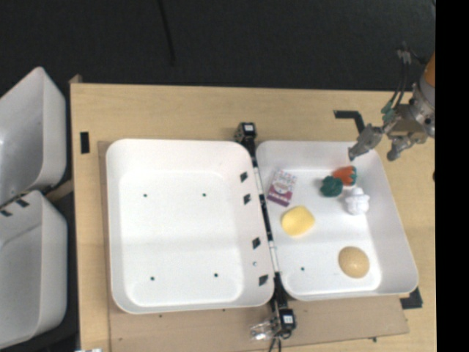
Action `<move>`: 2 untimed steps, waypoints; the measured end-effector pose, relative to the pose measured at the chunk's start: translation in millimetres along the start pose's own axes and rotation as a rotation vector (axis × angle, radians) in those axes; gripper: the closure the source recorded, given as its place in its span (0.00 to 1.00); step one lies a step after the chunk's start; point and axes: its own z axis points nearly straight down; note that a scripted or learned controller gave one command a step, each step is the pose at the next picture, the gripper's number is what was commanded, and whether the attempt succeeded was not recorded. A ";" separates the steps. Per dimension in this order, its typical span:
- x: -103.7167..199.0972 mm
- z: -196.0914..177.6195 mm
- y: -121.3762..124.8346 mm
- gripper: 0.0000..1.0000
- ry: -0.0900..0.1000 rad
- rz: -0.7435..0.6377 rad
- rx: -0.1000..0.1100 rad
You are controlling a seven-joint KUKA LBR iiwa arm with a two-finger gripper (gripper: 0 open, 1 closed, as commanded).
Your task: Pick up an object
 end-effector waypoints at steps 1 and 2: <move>22.4 165.0 11.8 0.00 0.003 -0.003 0.011; 77.1 149.2 52.9 0.00 0.001 -0.006 -0.003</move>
